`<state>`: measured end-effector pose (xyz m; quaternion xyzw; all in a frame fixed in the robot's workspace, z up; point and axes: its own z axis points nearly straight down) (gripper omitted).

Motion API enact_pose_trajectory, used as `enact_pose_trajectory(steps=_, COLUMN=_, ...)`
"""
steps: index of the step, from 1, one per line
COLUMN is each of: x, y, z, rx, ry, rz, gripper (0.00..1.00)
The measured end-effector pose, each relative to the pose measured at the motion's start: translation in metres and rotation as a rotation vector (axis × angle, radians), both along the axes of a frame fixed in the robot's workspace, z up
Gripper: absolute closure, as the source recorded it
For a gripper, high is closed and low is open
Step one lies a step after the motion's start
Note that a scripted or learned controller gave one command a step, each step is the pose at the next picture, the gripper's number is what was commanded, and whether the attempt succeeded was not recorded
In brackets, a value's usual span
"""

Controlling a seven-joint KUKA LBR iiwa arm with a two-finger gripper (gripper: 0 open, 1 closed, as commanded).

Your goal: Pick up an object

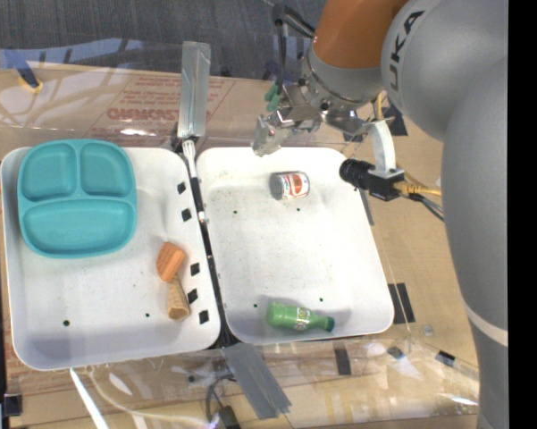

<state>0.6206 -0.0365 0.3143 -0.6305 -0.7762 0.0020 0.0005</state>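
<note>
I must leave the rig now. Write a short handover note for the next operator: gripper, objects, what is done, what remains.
Gripper: above the far rim of the right bin, nothing seen between its fingers.
Right bin: small can lying near the far side; green bottle lying near the front edge.
Left bin: teal divided plate in the far left corner; orange piece and cork-like piece near the divider.
Done: nothing picked yet.
Left: grasp and lift one object; the can looks closest.

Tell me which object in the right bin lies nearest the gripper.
The small can, near the right bin's far edge, just below the gripper. The green bottle lies at the near edge, much farther away.
</note>
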Motion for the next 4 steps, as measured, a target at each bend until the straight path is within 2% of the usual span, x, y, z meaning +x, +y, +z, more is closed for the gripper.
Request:
enact_pose_trajectory(steps=1, x=-0.019, y=-0.028, z=0.041, rx=0.001, ry=-0.004, rz=0.290, gripper=1.00)
enact_pose_trajectory(steps=2, x=-0.036, y=-0.091, z=-0.044, rx=0.002, ry=0.007, rz=-0.087, gripper=1.00)
enact_pose_trajectory(steps=3, x=-0.067, y=-0.131, z=-0.075, rx=0.004, ry=0.002, rz=0.228, gripper=1.00)
enact_pose_trajectory(steps=4, x=-0.069, y=-0.174, z=-0.036, rx=0.001, ry=-0.001, rz=-0.001, gripper=1.00)
